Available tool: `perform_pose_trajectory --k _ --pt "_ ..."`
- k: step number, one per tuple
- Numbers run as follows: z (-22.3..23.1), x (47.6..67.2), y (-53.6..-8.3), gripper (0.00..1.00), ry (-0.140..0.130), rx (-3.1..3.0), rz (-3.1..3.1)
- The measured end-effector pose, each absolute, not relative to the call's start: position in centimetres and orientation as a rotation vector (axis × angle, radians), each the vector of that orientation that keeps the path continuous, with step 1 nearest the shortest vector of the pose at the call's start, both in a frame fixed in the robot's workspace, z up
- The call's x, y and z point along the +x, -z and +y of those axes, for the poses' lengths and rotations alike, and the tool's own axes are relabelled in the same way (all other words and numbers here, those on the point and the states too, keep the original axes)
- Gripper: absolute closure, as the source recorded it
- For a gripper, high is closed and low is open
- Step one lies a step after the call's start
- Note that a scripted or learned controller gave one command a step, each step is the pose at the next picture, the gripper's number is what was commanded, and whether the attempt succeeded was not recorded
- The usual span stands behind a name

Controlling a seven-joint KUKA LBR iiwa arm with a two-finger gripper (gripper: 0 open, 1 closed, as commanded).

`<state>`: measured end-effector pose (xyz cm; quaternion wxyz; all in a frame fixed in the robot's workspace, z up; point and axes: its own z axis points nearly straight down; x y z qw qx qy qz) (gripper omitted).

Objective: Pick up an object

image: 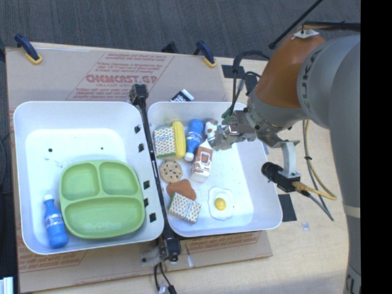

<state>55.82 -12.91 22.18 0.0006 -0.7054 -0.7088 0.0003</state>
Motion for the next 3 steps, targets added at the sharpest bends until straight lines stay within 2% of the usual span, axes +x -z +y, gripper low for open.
perform_pose_trajectory --k 1,2,3 --pt "-13.9 64.3 -16.9 1.0 -0.003 -2.213 -2.228" --pt "-12.9 56.1 -21.5 1.0 -0.001 -2.216 -2.224" --pt "-13.4 60.1 -19.1 1.0 -0.002 -2.213 -2.228"
